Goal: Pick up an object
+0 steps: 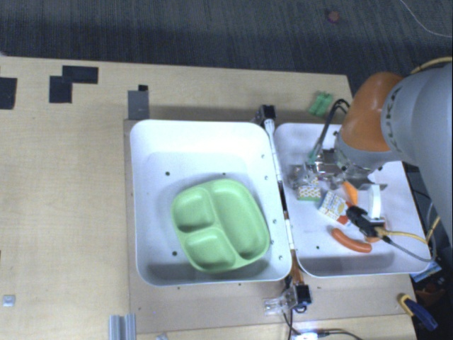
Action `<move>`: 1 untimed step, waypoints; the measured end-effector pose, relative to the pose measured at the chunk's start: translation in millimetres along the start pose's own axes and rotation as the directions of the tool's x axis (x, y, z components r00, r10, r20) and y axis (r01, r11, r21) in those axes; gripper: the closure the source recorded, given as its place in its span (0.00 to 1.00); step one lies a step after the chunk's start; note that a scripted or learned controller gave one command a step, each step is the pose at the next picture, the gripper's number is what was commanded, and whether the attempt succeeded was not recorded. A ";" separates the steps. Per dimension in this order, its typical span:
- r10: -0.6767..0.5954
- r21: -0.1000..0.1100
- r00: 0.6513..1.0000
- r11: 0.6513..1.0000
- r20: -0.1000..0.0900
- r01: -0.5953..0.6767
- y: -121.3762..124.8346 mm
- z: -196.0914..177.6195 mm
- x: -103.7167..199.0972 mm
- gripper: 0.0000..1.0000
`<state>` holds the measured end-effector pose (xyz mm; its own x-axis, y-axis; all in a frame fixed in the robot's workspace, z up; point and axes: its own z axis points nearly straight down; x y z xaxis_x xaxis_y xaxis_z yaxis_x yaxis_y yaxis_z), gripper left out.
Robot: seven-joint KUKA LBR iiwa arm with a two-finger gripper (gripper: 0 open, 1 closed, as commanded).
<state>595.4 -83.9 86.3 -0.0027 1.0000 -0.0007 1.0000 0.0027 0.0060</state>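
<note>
Pincer (320,170), state untellable, sits low in the right bin (396,261) among crowded small items (333,205).

Divided tray (221,224) in L bin (152,190); small items (340,211) in R bin (400,257).

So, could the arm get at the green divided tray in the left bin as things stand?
Probably yes. The green divided tray lies alone and uncovered in the left bin, open from above. The arm is over the right bin, so it would need to cross the rims between them.

Green tray (221,224) fills the left bin's (152,161) middle; small clutter (333,204) crowds the right bin (311,257).
</note>
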 end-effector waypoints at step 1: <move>-0.001 -0.006 1.000 1.000 0.000 0.001 2.1 -11.9 0.8 1.00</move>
<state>597.4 -83.1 98.2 -0.0039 1.0000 -0.0003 0.9999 0.0039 0.0121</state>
